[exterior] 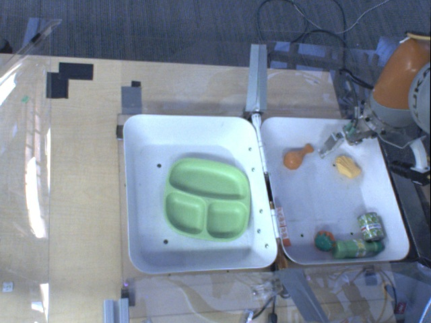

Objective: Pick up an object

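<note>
Fingers spread and holding nothing, the two-finger gripper (331,143) hangs over the right white bin (397,214) between a small orange gourd-shaped toy (296,157) and a pale yellow chunk (347,167), both probably light, rigid plastic best pinched across the middle.

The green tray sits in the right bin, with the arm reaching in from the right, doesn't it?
Not quite: the camera view shows the green tray in the left bin, not the right bin. The arm does reach in from the right.

Smooth glossy green plastic tray (206,199)
</note>
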Robot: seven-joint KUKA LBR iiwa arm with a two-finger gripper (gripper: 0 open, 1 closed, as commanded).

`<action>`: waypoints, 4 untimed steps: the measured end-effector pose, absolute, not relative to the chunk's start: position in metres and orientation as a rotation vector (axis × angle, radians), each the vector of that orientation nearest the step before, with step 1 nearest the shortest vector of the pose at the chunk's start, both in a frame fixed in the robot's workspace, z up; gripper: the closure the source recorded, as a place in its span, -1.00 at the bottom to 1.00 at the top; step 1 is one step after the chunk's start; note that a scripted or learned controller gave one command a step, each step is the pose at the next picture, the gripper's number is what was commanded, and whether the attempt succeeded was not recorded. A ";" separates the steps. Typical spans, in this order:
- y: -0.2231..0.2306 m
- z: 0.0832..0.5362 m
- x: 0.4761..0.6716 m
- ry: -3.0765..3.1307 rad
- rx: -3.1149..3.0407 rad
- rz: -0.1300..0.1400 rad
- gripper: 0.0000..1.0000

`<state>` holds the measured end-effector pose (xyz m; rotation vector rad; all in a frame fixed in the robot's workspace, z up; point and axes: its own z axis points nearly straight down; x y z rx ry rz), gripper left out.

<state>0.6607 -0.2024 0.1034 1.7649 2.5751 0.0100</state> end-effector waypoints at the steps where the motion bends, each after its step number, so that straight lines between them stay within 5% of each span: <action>1: -0.205 0.088 0.616 2.731 1.534 0.005 -1.00; 2: -0.206 0.089 0.661 2.789 1.453 -0.002 -1.00; 4: -0.112 0.088 0.666 2.684 1.619 -0.031 -1.00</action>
